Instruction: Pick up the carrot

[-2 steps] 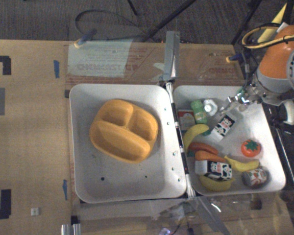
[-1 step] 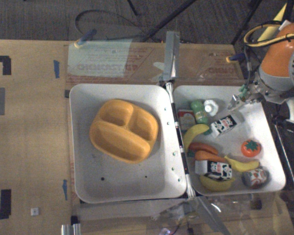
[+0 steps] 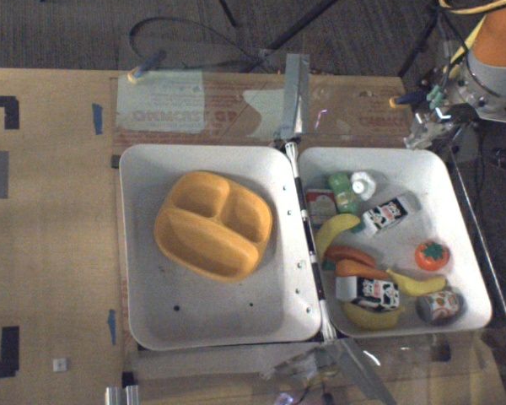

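Carrot (image 3: 360, 267) lies hemmed between bananas and milk cartons; the jaws' state I cannot tell.

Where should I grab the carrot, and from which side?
Probably the carrot at its orange mid-body, coming straight down, fingers closing across its width. It lies flat, running left-right, crowded by a milk carton below and bananas beside it, so side approaches look blocked.

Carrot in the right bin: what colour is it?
Orange, the carrot shows best in the camera view.
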